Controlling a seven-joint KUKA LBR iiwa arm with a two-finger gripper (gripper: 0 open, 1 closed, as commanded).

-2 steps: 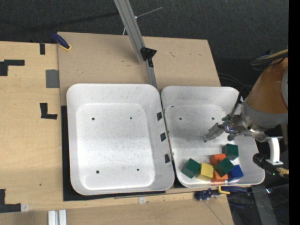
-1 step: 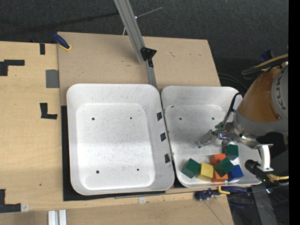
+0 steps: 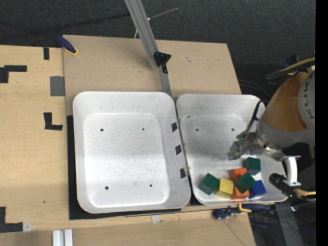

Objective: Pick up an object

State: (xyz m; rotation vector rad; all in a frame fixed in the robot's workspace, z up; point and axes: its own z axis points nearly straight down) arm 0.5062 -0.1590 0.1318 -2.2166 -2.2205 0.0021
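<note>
Several small blocks lie clustered in the near right corner of the right bin (image 3: 215, 111): a dark green block (image 3: 208, 183), a yellow block (image 3: 226, 187), an orange block (image 3: 238, 175), a green block (image 3: 245, 182), a teal-green block (image 3: 252, 164) and a blue block (image 3: 258, 189). My gripper (image 3: 240, 148) hangs low over the right bin, just above and left of the cluster, beside the teal-green block. I see nothing between its fingers.
The left bin (image 3: 125, 152) sits beside the right one, with a shared rim between them. A grey metal pole (image 3: 146, 29) slants in from the top. The arm's orange band (image 3: 287, 106) overhangs the right bin's right edge.
</note>
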